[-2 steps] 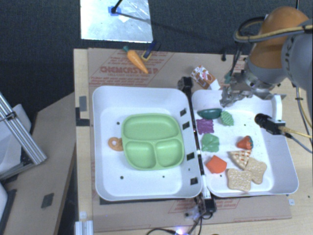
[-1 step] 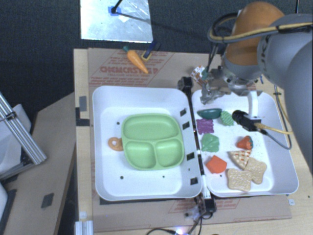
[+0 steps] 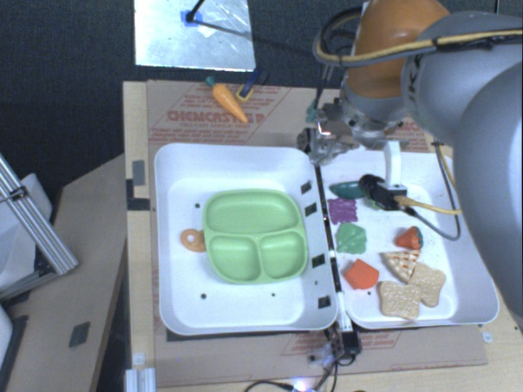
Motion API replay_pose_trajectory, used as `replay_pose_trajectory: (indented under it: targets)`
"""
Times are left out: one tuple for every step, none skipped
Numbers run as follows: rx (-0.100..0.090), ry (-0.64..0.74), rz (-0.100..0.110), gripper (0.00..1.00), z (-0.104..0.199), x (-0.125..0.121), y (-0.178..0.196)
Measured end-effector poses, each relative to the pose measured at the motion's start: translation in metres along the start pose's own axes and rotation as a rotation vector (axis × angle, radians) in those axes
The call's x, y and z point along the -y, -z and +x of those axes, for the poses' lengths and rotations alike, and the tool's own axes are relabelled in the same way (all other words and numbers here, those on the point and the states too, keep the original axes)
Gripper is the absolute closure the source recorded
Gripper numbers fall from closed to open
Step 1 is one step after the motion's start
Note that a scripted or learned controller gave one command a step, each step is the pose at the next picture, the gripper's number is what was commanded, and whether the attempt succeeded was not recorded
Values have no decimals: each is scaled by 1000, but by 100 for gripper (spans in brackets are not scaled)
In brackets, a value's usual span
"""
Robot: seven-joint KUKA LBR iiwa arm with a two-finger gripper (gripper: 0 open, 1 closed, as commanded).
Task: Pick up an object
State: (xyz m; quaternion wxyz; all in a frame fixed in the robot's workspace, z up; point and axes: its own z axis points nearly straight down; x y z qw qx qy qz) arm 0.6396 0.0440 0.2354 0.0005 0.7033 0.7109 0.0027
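Fixed camera above bench, angled down on both bins [image 3: 245, 158] (arm at right).

Arm parked over the right bin

Gripper [image 3: 321, 144] sits near the divider; green tray [image 3: 253, 235] in left bin [image 3: 176, 300], toy food in right bin [image 3: 466, 300].

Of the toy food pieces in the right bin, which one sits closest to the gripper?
The dark teal piece, at the bin's far end just below the gripper. The purple piece and the green piece lie farther toward the camera.
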Motion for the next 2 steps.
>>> replay_pose_trajectory:
  targets:
    - [4,-9,4,100,-5,9,-19]
    - [3,-5,2,100,5,2,-13]
